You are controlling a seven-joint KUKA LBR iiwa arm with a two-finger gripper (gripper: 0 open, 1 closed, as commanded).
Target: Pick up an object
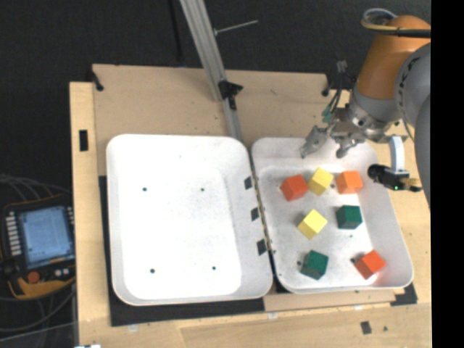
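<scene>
The right bin (279, 162) holds several small cubes: an orange-red one (293, 188), a yellow one (321, 181), an orange one (349, 182), a second yellow one (312, 223), two green ones (349, 217) (315, 264) and another orange-red one (370, 264). My gripper (326, 146) hangs above the bin's far edge, beyond the cubes, with its two fingers spread apart and nothing between them. The nearest cube is the yellow one just in front of it.
The left bin (177, 216) lies beside the right one, parted by a ridge with black clips (255, 213). A slanted metal rail (206, 46) rises behind the bins. A handheld screen unit (40, 241) sits off the bench at the left.
</scene>
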